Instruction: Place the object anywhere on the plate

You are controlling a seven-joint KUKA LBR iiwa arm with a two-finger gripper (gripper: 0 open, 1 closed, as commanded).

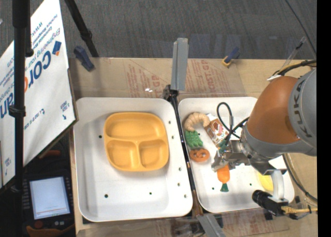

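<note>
Toy carrot (223, 176) lies in right bin (243, 200), directly beneath gripper (222, 161); whether the fingers are released or clenched cannot be told. Plate (137, 141) sits in left bin (93, 189). Carrot judged light, hard, smooth, slippery; best gripped across its orange middle.

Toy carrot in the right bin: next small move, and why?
Probably lower straight down onto the small orange toy carrot: the pincer sits right above it in the right white bin, and the yellow sectioned plastic plate waits in the left bin.
</note>
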